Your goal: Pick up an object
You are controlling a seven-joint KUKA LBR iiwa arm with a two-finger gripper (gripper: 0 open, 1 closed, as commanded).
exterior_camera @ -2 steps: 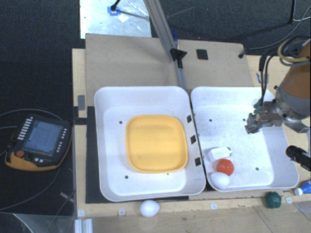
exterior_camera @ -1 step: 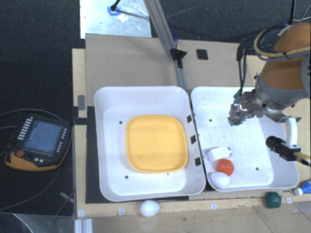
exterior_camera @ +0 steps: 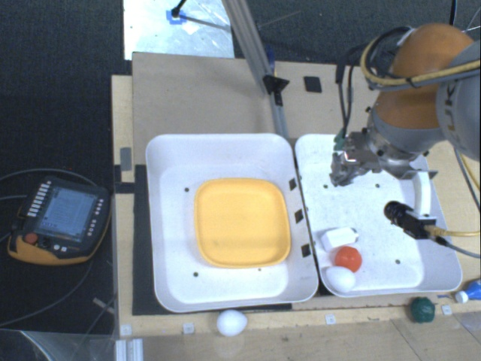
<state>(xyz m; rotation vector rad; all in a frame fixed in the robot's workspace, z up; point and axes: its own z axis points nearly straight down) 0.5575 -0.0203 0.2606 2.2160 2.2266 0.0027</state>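
Two bins are set side by side on the bench [exterior_camera: 203, 89]. A plate [exterior_camera: 243, 222] lies in the left bin [exterior_camera: 161, 201]. A block [exterior_camera: 339, 238], ball [exterior_camera: 347, 258] and egg [exterior_camera: 340, 279] are clustered in the right bin's [exterior_camera: 443, 265] near-left corner. The end effector [exterior_camera: 344, 168] is placed over its far part.

The tan tabletop [exterior_camera: 203, 96] carried two shallow white bins touching side by side, the left bin [exterior_camera: 161, 201] and the right bin [exterior_camera: 443, 265]. A white egg-shaped ball [exterior_camera: 231, 323] and a dark green ball [exterior_camera: 422, 309] lay along its front edge.
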